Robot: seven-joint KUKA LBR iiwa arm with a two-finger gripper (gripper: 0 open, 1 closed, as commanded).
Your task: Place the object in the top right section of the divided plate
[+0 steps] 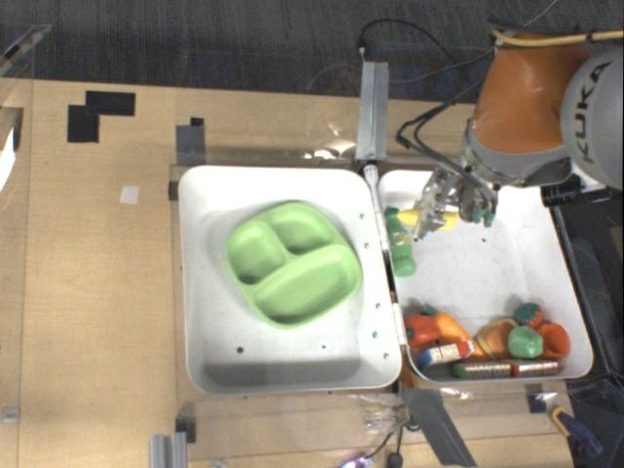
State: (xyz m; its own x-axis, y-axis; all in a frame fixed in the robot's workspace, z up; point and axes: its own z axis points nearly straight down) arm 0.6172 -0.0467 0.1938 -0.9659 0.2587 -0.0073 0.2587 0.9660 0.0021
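Note:
The green divided plate (292,261) lies in the left bin (210,359), with its two small sections toward the back and the large one toward the front. My gripper (441,214) hangs over the back left part of the right bin (546,261). It is shut on a small yellow object (433,221) that shows between its fingertips. A green bottle-shaped toy (399,243) lies just left of the gripper, against the bin's left wall.
Several toys lie along the front of the right bin: an orange and red piece (434,331), a green one (524,341) and a dark stick (507,368). A metal post (371,110) stands behind the divider between the bins.

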